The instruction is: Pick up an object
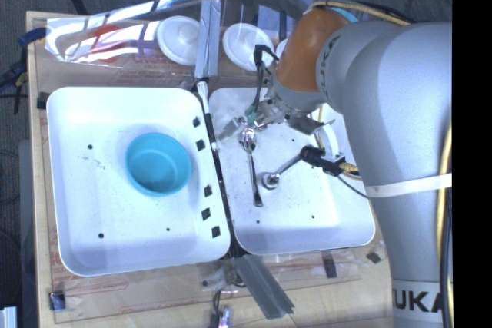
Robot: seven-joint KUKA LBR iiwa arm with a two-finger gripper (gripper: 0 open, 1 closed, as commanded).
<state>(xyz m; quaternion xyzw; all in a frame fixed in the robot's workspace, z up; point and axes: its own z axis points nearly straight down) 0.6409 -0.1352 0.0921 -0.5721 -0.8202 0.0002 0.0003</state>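
Note:
In the right bin [307,230] lies a metal spoon [252,169], its bowl toward the back and its handle running to the front. A second small metal utensil [278,172] lies beside it, with a round head near the spoon's handle. My gripper [255,119] is low over the back left of this bin, just above the spoon's bowl. A thin grey piece [229,129] pokes out to the left of the gripper. The view does not show any object between the fingers. A blue bowl [158,163] sits in the middle of the left bin [77,226].
Two white round lids [180,38] [243,42] rest on the bench behind the bins, next to clear plastic wrapping [100,31]. The divider between the bins carries several small black clips [206,188]. The arm's grey body [400,127] covers the right side of the right bin.

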